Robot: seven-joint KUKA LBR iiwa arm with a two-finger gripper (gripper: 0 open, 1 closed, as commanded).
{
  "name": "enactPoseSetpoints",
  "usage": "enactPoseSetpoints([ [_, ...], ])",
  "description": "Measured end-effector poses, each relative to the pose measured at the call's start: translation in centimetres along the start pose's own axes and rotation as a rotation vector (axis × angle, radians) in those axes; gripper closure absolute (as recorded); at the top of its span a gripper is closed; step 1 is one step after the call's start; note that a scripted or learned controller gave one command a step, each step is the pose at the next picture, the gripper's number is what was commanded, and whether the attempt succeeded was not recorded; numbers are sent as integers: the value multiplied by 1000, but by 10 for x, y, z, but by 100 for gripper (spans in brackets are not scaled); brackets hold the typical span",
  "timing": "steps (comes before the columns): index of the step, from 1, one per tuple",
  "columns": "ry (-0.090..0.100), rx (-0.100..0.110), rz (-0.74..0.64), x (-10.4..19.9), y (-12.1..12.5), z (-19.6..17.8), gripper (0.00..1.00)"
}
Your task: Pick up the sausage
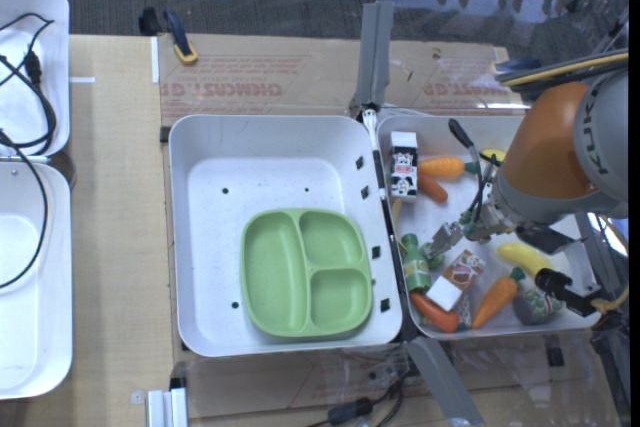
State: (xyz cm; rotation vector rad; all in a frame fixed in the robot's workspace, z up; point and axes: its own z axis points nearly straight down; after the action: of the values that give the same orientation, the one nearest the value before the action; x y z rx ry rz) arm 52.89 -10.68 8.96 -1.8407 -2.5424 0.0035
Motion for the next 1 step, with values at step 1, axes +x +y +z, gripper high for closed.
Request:
enactPoseSetpoints([
  [1, -1, -1, 37, -32, 43, 0, 0],
])
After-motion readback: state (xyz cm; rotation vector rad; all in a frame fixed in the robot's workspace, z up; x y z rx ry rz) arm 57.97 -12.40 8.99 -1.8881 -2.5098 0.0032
